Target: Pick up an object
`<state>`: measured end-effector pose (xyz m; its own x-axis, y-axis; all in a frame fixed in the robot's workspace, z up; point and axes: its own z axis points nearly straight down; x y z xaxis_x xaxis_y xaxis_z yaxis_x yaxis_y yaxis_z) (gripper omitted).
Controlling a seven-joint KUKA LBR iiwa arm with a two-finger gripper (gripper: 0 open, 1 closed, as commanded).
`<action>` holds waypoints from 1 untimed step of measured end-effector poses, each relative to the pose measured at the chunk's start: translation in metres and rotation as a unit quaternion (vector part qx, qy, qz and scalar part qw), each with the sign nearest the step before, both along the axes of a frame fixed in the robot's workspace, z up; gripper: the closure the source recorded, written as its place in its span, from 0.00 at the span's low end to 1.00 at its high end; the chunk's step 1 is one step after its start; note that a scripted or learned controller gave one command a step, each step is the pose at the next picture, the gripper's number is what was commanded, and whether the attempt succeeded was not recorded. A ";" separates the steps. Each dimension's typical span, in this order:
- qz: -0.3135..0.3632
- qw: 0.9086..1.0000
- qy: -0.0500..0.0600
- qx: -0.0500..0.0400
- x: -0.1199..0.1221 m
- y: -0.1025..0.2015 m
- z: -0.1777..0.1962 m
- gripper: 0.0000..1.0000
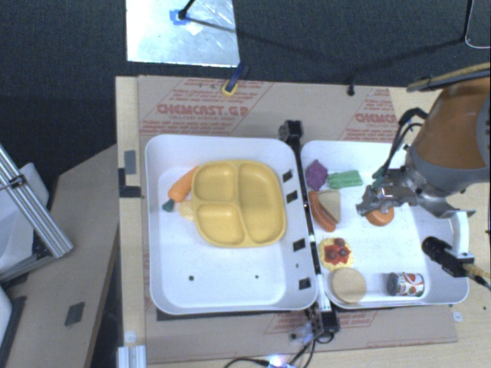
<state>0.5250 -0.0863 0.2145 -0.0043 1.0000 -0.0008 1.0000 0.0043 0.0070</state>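
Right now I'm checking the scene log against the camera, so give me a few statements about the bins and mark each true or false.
1. The yellow plate lies in the left bin. True.
2. The carrot lies in the right bin. False: it lies in the left bin, beside the plate.
3. The can lies near the right bin's front edge. True.
4. The gripper hangs over the left bin. False: it is over the right bin, by an orange thing.
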 end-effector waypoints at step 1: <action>0.000 1.000 0.002 0.000 0.001 0.000 0.010 1.00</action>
<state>0.5260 -0.0863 0.2248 -0.0042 1.0000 -0.0004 1.0000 0.0042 0.0031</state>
